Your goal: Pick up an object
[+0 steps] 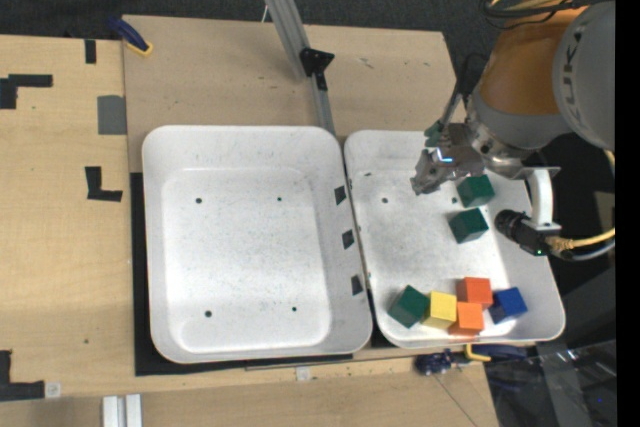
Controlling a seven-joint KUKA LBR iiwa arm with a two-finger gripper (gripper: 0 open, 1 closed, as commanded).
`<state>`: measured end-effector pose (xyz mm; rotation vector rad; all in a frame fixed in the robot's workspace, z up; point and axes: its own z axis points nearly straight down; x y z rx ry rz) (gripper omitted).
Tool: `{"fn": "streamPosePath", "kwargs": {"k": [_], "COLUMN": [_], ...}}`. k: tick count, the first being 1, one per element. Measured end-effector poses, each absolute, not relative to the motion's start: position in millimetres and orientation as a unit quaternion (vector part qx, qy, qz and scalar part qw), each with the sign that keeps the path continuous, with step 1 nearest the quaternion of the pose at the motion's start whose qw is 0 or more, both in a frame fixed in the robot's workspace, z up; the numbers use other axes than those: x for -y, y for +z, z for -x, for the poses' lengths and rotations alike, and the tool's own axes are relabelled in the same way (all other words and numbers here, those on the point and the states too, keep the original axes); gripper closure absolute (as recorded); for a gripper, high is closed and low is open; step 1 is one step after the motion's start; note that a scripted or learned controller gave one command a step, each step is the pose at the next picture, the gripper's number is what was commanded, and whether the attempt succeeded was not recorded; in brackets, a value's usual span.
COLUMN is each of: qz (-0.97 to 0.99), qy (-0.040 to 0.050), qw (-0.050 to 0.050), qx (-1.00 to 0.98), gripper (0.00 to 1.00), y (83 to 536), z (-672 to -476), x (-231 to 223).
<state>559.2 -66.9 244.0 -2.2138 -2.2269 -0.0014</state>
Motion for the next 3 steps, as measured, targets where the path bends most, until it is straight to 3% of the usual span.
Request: {"fn": "streamPosePath", "kwargs": {"k": [3], "qz": [0.705], "qy": [0.0004], "qw": [0.0], "qx": [0.709], "gripper": [1.0], "y": [222], "z": [-606.5], "x": [-96]}}
